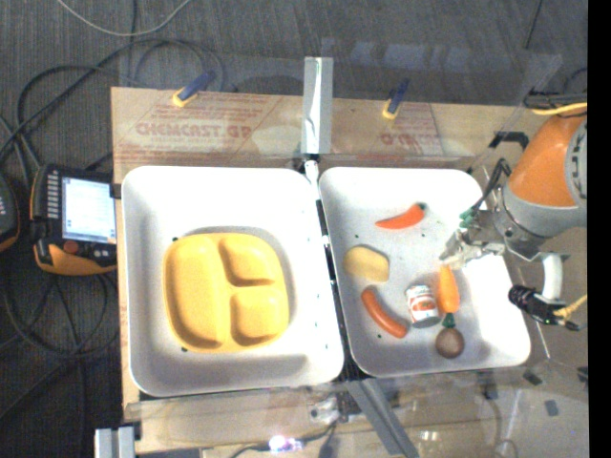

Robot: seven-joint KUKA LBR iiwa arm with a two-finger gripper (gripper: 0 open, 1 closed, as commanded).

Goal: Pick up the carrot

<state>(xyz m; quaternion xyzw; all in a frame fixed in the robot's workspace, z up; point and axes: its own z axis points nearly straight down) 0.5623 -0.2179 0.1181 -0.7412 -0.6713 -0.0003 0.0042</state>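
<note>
The carrot (448,290) is a short orange cone lying almost upright in the image, in the right part of the right bin (496,351). My gripper (462,247) hangs just above the carrot's upper end, at the bin's right side. The grey arm with its orange band (546,165) reaches in from the right. Nothing shows the carrot lifted; it rests on the bin floor.
Close to the carrot stand a small can (421,302) on its left and a brown round fruit (450,342) below it. A sausage (384,314), a pale potato (368,263) and a red-orange pepper (401,218) lie further left. A yellow divided tray (229,289) fills the left bin.
</note>
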